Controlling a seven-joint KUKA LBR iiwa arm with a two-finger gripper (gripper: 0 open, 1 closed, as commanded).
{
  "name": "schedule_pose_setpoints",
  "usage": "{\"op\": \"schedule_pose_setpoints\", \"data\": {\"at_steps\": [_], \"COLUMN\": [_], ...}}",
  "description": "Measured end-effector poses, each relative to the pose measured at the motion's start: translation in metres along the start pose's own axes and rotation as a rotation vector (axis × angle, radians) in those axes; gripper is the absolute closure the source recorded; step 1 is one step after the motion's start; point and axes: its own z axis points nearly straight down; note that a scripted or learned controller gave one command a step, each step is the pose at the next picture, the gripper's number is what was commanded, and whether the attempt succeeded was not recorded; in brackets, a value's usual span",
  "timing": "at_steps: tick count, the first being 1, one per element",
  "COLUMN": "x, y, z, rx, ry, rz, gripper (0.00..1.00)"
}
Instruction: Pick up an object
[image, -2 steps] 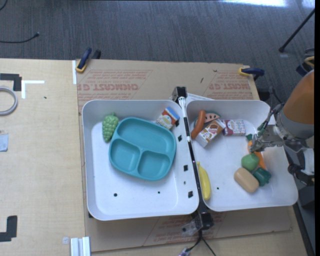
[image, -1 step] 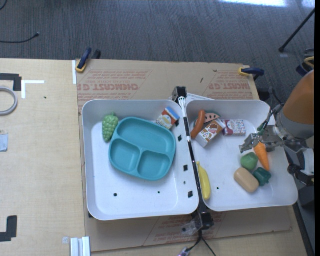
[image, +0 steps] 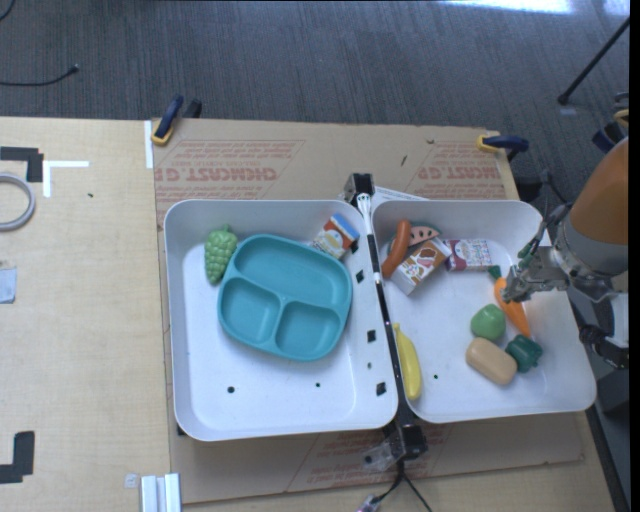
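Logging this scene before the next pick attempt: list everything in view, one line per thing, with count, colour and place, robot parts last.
bins: 2, white, side by side on the bench
divided plate: 1, teal, left bin
toy grapes: 1 bunch, green, left bin, at the plate's left edge
small carton: 1, white and orange, left bin, back right corner
sausage: 1, red, right bin, back left
snack boxes: 2, red and pink-white, right bin, back
banana: 1, yellow, right bin, left edge
round fruit: 1, green, right bin
bread roll: 1, tan, right bin, front
carrot: 1, orange, right bin, under the end effector
dark green toy: 1, right bin, beside the roll
clamps: 2, blue and yellow, cardboard's back corners
end effector: 1, grey, over the carrot
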Motion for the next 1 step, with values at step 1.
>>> {"op": "schedule_pose_setpoints", "data": {"at_steps": [1], "x": [0.0000], "y": [0.0000], "z": [0.0000], "rx": [0.000], "ry": [0.000], "rz": [0.000], "gripper": [0.00]}}
